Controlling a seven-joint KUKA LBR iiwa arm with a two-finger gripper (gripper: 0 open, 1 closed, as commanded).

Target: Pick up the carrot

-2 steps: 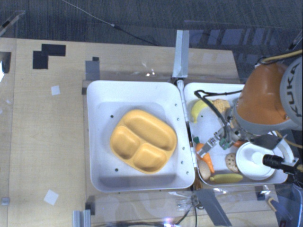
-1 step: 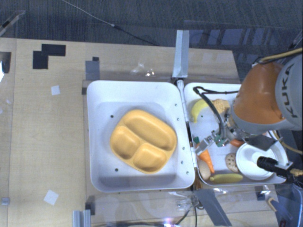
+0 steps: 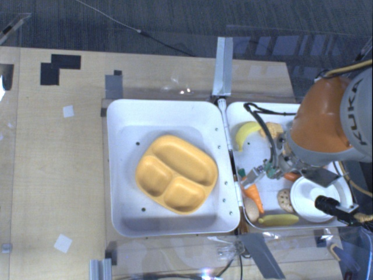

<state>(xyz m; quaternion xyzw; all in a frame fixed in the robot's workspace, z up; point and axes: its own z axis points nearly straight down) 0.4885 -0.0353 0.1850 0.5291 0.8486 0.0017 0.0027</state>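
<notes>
The carrot (image 3: 253, 197) is a short orange piece lying in the right bin (image 3: 256, 114), near its left wall and towards the front. My gripper (image 3: 254, 174) hangs low over the bin, just behind the carrot's upper end and very close to it. The grey arm with its orange band (image 3: 319, 121) reaches in from the right and covers much of the bin's middle. I see nothing lifted off the bin floor.
The right bin also holds a yellow banana-like fruit (image 3: 247, 134) at the back, a round cookie (image 3: 284, 200), a white cup (image 3: 309, 198) and a yellow-green pod (image 3: 278, 219) at the front. A yellow divided plate (image 3: 176, 172) lies in the left bin (image 3: 125, 156).
</notes>
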